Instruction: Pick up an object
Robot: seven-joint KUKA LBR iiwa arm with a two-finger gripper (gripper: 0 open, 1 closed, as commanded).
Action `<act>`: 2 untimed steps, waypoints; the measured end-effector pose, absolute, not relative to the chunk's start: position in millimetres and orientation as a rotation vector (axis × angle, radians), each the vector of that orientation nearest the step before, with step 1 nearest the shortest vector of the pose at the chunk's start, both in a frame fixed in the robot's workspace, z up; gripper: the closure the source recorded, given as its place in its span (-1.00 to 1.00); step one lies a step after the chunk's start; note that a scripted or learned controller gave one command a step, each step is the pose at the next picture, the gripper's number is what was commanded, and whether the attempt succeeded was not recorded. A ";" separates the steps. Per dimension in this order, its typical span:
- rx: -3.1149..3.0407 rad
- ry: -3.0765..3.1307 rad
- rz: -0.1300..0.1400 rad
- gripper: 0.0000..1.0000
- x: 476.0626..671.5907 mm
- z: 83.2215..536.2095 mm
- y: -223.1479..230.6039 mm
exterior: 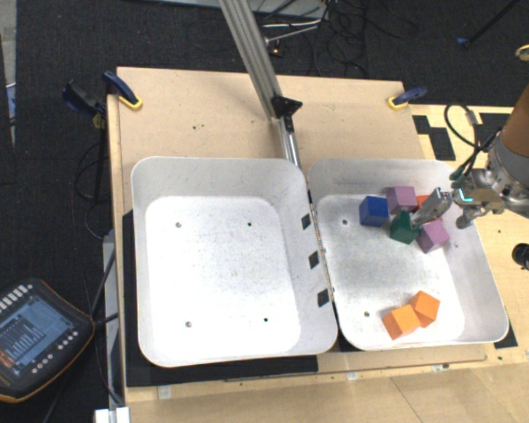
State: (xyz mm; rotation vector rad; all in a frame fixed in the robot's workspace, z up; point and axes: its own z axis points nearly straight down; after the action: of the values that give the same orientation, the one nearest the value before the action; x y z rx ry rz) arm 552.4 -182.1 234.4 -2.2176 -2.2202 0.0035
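Two white bins sit side by side on the wooden bench [247, 117], and the right bin [476, 276] serves as the landmark for everything else. The left bin [216, 263] touches it along its left wall, so a block lifted from one could be carried straight across to the other. A metal pole [251, 42] slants down from above and ends just past the right bin's upper left corner, probably holding the camera rig. A handheld control pad [26, 337] lies well to the left of the right bin, on the dark floor and out of the arm's way.

Reaching in over the right bin's right wall is the arm [520, 144], and its gripper [439, 208] hangs low over the bin's upper middle, right among a cluster of blocks. Whether it is spread or closed on anything cannot be told; its tip merges with the blocks at this size.

That cluster is the likely target. A blue block [374, 210] lies toward the bin's upper middle, a purple block [400, 197] just beside it, a green block [403, 228] below those, and a second purple block [433, 234] next to the green one, all packed close, which may make a clean hold hard. Two orange blocks [412, 315] touch each other near the bin's lower wall, well apart from the cluster and easier to reach, I judge.
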 end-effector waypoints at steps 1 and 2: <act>-2.220 -2.223 0.001 -1.00 553.3 236.5 -182.1; -2.219 -2.216 0.005 -1.00 552.8 173.0 -185.5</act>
State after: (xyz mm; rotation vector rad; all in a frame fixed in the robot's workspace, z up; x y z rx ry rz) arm 552.8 -185.5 173.0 -2.2190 -2.2164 0.0054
